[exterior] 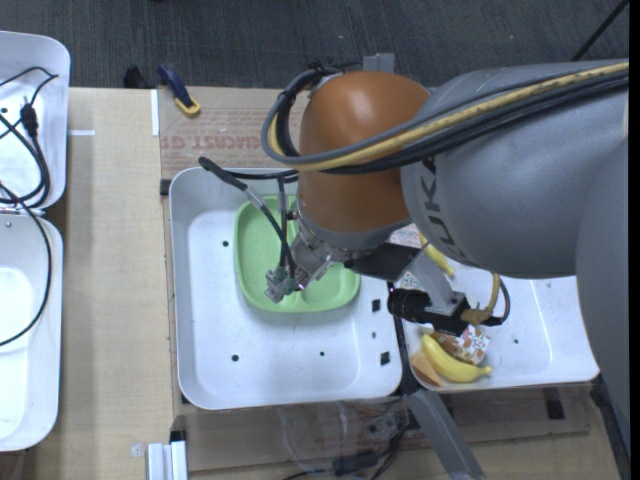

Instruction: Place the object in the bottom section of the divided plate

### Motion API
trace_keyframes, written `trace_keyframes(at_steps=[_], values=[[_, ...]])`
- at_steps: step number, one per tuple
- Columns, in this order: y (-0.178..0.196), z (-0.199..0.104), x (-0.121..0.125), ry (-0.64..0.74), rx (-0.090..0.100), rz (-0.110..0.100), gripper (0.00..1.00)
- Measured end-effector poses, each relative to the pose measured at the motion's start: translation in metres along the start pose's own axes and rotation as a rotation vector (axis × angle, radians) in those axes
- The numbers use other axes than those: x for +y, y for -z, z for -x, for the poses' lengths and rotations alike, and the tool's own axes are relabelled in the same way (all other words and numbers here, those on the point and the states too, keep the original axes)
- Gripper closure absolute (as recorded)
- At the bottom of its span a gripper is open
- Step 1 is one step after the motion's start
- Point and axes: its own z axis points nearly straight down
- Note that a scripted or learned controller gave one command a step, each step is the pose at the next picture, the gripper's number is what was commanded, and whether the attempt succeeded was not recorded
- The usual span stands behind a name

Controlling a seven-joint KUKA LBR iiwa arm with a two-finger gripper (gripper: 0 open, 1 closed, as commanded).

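Observation:
A light green divided plate [262, 253] lies in the left white bin [205, 298], partly hidden under the arm. My gripper [281, 286] hangs over the plate's lower part, near its front edge. The orange band and grey wrist cover the plate's right side. In the right bin [540, 363], a yellow banana [452, 362] lies at the near left corner beside a small patterned object [473, 344]. I see nothing clearly between the gripper's tips.
Black cables run from the arm across the plate's upper edge. A blue and yellow clamp [176, 90] lies on the cardboard behind the bins. White trays with black wires sit at the far left.

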Motion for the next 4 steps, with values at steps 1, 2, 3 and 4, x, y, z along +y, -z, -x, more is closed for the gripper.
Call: trace_keyframes(at_steps=[1, 2, 3, 4], values=[[0.000, 0.000, 0.000, -0.001, 0.000, 0.000, 0.00], [0.005, 0.003, 0.000, -0.004, 0.001, -0.007, 1.00], [0.005, 0.003, 0.000, -0.004, 0.001, -0.007, 0.00], [0.014, 0.035, -0.050, 0.110, 0.000, 0.001, 0.00]])
